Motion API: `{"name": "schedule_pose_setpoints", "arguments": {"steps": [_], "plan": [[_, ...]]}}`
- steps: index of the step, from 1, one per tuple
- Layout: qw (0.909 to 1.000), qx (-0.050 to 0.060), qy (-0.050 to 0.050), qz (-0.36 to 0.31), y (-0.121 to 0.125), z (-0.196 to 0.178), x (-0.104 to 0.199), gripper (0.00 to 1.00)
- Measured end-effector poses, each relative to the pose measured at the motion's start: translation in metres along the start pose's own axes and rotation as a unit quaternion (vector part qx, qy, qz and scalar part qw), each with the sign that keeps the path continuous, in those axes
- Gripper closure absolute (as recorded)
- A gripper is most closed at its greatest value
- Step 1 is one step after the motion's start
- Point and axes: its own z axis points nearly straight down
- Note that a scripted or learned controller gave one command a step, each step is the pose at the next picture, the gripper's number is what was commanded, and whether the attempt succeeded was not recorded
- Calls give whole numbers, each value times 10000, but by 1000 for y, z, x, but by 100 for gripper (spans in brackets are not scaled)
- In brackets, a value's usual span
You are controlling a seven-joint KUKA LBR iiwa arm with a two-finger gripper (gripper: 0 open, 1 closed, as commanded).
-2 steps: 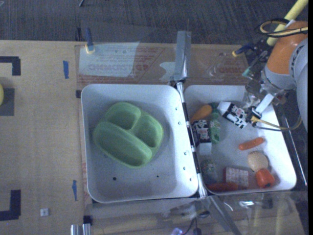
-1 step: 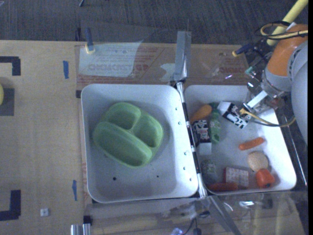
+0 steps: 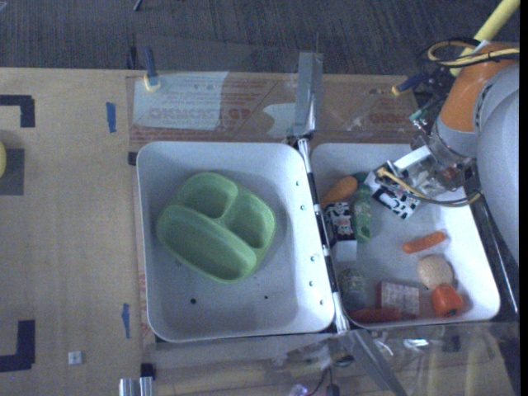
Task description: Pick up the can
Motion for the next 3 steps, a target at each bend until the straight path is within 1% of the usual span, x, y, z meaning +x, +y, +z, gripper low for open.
{"name": "schedule_pose_setpoints", "arguments": {"steps": [1,2,3], "plan": [[9936,-3,-3,1131,-5,-39,-2,100],[9928,14,-20,1201,9,-11,-12,100],[9964,-7,-4,846,-13,-48,6,100]]}}
